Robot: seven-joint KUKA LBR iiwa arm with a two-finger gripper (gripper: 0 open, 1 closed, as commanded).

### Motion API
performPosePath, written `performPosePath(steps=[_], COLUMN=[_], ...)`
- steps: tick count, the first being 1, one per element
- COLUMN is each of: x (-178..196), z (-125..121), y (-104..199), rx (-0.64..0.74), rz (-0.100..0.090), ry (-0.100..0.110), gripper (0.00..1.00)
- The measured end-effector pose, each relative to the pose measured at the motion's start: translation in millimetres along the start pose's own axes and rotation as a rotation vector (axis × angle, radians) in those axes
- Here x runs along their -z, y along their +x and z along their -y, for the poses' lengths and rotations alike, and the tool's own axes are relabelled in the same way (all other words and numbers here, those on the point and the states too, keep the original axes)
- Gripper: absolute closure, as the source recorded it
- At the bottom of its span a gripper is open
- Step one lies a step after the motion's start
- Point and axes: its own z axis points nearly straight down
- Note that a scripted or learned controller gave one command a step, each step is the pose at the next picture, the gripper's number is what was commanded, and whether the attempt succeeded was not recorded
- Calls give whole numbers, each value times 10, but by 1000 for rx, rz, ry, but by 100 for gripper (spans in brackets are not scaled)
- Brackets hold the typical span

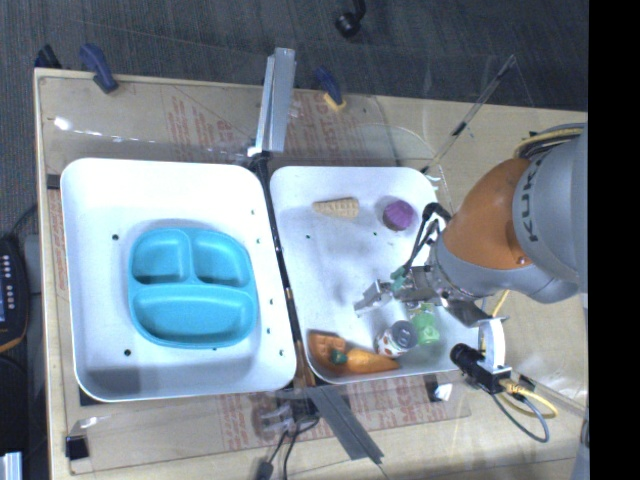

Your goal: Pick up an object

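One camera on this, mounted high above the bench [150, 418] and looking down at a slant, so the whole work area tilts slightly in frame. It sits far enough back to take in both white bins at once: the left bin [90, 268] and the right bin [300, 268] sit side by side across the middle, with bench margin showing all round them. Dark carpeted floor [150, 18] runs along the top of the picture, beyond the bench's far edge. The arm [540, 218] comes in from the right side of the frame, its grey and orange bulk looming large because it stands closer to the lens than the bins below it.
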Motion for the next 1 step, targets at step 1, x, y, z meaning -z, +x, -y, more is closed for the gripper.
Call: performPosePath(steps=[1], x=[538], z=[118], y=[118], rx=[-14], rz=[-3], ry=[1], gripper=[0])
